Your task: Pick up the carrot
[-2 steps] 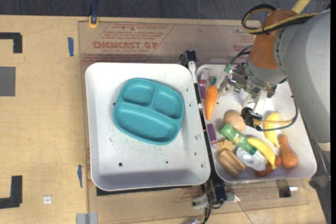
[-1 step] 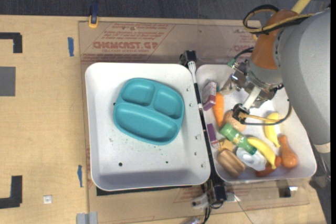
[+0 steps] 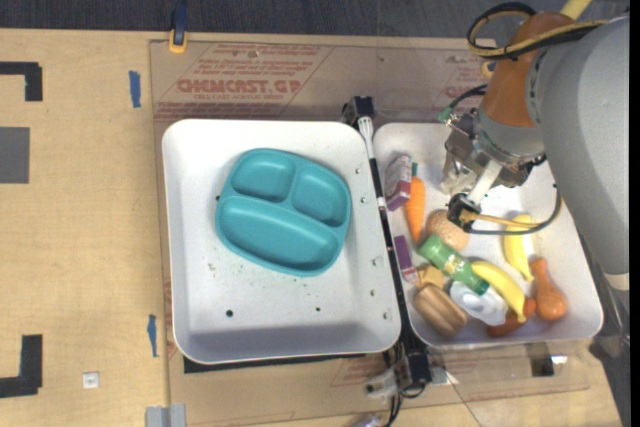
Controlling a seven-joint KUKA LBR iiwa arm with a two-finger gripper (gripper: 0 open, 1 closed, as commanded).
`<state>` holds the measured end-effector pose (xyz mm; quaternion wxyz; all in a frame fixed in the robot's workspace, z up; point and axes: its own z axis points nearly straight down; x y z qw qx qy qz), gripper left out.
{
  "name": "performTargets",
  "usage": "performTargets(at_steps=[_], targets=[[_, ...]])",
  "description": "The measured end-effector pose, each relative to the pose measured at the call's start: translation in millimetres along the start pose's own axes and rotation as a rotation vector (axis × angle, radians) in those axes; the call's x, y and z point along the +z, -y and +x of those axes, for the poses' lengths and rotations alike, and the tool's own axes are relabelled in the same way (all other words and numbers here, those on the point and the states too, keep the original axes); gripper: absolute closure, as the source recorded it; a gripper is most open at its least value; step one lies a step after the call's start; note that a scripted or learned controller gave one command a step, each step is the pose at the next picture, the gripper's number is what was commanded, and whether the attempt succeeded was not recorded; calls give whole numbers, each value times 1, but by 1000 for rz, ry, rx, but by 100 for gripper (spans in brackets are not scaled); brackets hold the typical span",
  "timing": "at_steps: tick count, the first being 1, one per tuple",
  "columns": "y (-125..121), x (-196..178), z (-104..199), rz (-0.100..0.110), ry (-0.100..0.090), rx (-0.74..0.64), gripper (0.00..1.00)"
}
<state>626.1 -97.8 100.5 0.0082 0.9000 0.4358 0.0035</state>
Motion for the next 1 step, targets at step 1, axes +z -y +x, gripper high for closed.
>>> performTargets(at_steps=[1], targets=[[58, 8, -53, 4, -9, -269, 100]])
